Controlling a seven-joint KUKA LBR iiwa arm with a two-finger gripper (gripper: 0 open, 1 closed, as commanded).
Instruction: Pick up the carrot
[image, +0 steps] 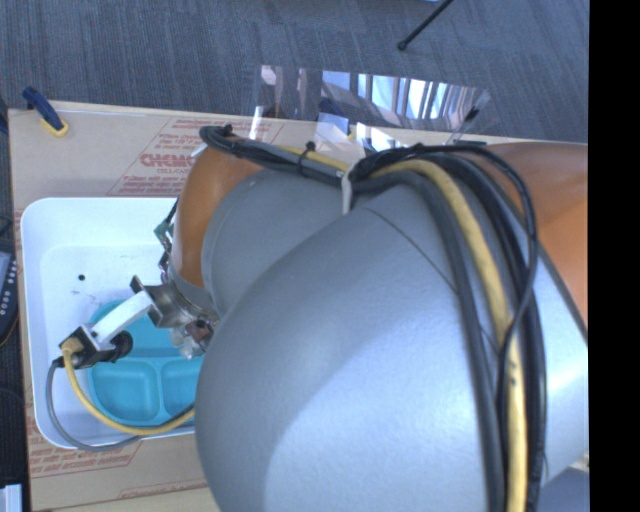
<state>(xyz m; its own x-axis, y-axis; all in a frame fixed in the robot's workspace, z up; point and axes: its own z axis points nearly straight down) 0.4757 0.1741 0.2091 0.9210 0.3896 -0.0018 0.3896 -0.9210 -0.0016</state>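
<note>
Grey arm (400, 340) fills near right, cables (480, 250) draped over it. Tool's grip state cannot be told. Blue divided tray (150, 385) in left white bin (40, 250).

Arm (400, 340) hides right bin, blue tray (140, 385) partly.

Dark grey carpet (130, 45) is seen beyond a bench covered in printed cardboard (150, 160). 1 blue clamp (42, 110) is fixed at its far-left corner.

Grey arm (400, 350) blocks most; blue tray (140, 385) in left white bin (45, 260).
</note>
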